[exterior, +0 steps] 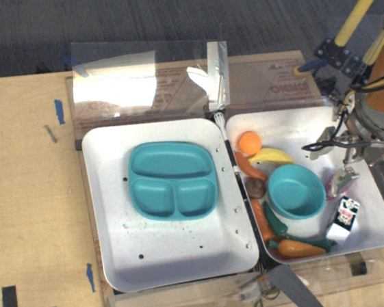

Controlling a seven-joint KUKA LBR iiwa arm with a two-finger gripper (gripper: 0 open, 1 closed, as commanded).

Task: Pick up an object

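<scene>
The right bin [291, 121] holds a teal bowl [295, 190] with toys packed along its left and front. An orange ball [249, 143] and a yellow banana [272, 155] lie behind the bowl. One orange carrot [250, 170] lies at its left and another carrot [300, 246] in front, beside a dark green piece [276, 226]. A small white and black box [344, 219] rests at the front right. A purple item [331, 185] peeks out right of the bowl. My gripper [348, 174] hangs over the bin's right side, just right of the bowl, with nothing seen in it.
The left bin [119, 240] carries a teal divided plate [173, 179]. A clear plastic sheet [143, 86] and cardboard lie behind both bins. The arm [379, 104] and its cables crowd the right bin's right edge. Wooden bench surface [25, 203] stretches to the left.
</scene>
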